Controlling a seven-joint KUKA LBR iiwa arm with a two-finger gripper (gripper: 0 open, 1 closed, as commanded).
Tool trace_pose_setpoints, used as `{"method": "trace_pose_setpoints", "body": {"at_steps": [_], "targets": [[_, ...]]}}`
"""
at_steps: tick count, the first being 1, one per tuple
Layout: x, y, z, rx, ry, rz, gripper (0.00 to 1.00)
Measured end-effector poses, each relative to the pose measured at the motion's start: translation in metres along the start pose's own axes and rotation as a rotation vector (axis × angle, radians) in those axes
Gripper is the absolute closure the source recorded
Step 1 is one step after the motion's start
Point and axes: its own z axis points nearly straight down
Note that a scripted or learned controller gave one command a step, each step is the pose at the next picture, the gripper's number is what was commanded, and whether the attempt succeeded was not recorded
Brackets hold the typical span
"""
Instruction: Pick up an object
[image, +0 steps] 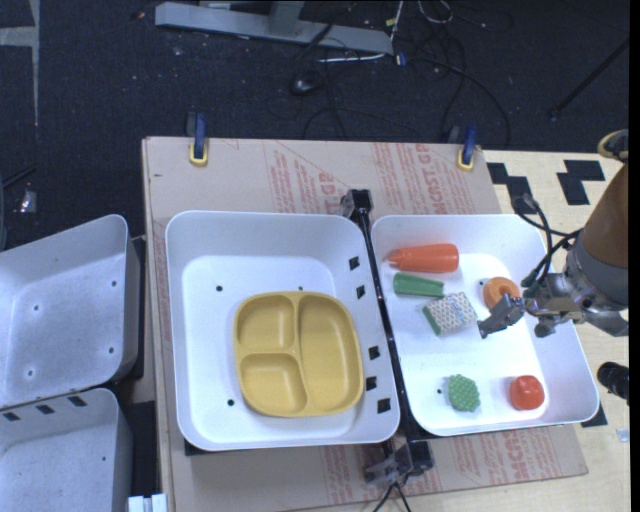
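With its jaws' state impossible to tell, the gripper hovers in the right bin beside the patterned block and orange ring, where such crowding could spoil a grasp.

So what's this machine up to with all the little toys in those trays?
A robot arm reaches in from the right, its gripper low over the right bin, beside a checkered block and an orange ring. It holds nothing visibly. Also there: a carrot, a green stick, a green lump and a red ball. The left bin holds a yellow divided plate.
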Motion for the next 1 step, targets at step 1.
{"method": "trace_pose_setpoints", "body": {"at_steps": [1], "targets": [[0.0002, 0.0021, -0.0042, -0.009, -0.002, -0.002, 0.00]]}}
